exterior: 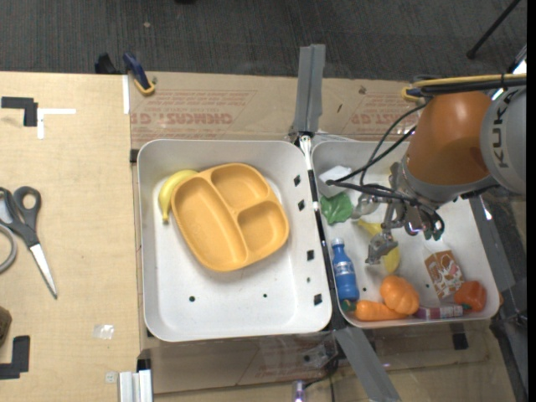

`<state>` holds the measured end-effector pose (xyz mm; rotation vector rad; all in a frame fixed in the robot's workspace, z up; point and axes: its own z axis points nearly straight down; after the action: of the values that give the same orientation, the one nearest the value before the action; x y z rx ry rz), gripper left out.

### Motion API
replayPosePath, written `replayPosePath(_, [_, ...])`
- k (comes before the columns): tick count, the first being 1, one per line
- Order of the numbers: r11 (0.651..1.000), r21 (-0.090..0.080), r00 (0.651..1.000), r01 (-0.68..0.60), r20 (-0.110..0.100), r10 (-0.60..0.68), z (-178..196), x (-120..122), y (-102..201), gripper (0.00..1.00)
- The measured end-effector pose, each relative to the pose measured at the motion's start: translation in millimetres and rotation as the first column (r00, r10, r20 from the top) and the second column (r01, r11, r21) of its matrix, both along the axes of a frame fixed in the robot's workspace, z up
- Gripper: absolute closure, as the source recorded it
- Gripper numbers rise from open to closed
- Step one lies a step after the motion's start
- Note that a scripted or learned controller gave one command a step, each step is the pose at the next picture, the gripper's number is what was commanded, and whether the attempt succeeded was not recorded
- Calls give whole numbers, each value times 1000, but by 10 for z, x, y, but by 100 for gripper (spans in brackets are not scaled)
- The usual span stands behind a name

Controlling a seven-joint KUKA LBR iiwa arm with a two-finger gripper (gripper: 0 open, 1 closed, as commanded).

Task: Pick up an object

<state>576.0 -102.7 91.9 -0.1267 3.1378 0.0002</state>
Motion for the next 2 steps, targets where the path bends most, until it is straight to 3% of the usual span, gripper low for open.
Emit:
replayPosePath(1, [1000, -1, 1000, -18, 1, 18, 3, -263, -23, 0])
replayPosePath(2, [1000, -4, 999, -30, 31, 30, 65, -849, 91, 0])
